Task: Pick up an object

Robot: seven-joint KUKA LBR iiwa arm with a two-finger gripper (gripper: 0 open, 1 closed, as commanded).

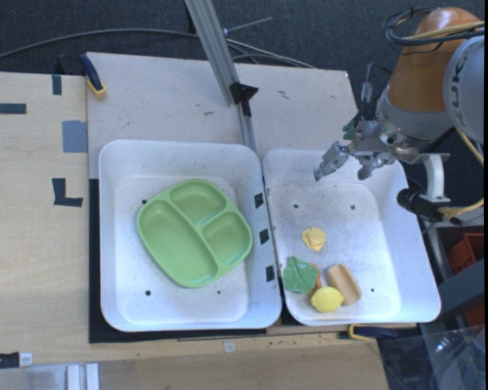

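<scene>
Metal gripper (344, 167) spread open over the speckled white right bin (407, 242), nothing between its fingers.

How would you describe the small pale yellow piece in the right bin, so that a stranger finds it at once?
Look in the right bin, the one without the green plate. Near its middle lies a small pale yellow piece, apart from the cluster nearer the front edge. Unlike the bright yellow lemon there, it is paler, crinkled and alone.
</scene>
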